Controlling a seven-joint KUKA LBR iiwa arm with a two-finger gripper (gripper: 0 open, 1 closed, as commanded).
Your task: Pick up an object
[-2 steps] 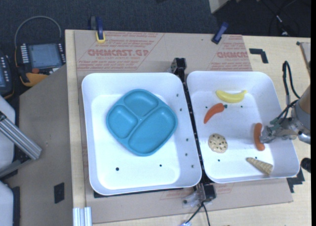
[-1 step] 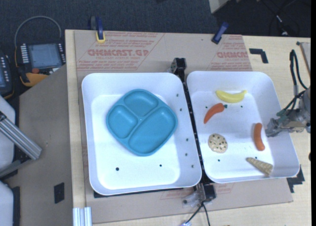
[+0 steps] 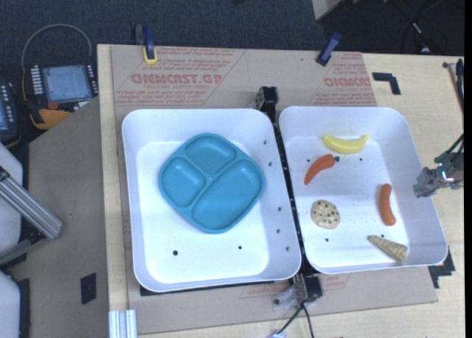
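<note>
The right bin [image 3: 413, 130] holds several small items. A yellow banana [image 3: 344, 142] lies at the back, with a red chili pepper [image 3: 319, 168] just in front of it. A round cookie [image 3: 325, 213] sits near the bin's left wall. An orange-red sausage [image 3: 386, 204] lies at the right, and a tan cone [image 3: 389, 247] rests at the front right. My gripper [image 3: 429, 181] hangs over the bin's right rim, to the right of the sausage and apart from every item.
The left bin [image 3: 147, 255] holds a blue divided plate [image 3: 212, 181]. A black clamp [image 3: 267, 97] sits where the two bins meet at the back. The bench edge runs close behind my gripper on the right.
</note>
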